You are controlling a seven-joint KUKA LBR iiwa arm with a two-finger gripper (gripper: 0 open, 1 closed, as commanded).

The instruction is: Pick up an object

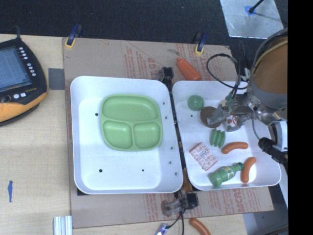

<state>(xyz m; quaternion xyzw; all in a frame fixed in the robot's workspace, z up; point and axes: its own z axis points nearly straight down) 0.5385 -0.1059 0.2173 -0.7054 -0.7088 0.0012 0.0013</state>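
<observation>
End effector low in right bin, grip state unclear, green pickle just below, brown disc beside it

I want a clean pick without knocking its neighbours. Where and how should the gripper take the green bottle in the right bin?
Probably the green bottle is best gripped across its fat green body, from straight above. It lies on its side, neck toward the sausage, so fingers should close across the width, clear of the red-and-white packet.
</observation>
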